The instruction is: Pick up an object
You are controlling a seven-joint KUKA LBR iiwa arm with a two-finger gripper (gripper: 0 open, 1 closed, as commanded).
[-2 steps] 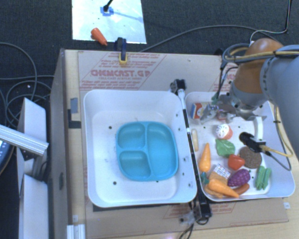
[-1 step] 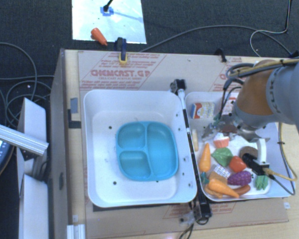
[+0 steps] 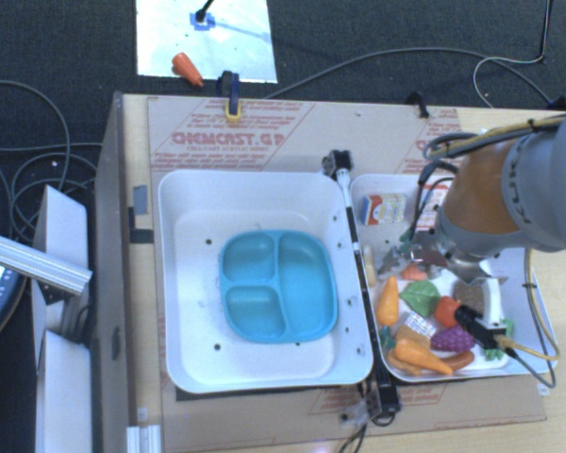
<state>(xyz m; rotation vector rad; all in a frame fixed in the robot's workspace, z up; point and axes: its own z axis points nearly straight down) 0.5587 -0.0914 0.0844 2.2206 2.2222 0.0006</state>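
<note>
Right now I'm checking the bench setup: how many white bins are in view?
2. The left bin holds a blue divided plate. The right bin holds toy food, including a carrot and grapes, with the arm over it, hiding part.

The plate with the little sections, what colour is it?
Light blue: the divided plate shows best in the camera view, in the left bin.

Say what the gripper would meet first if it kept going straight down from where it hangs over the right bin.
Most likely the green toy right under the gripper, with the small orange-red piece beside it. Depth is hard to read from this slanted view, so which comes first is uncertain; the right bin floor lies below.
</note>
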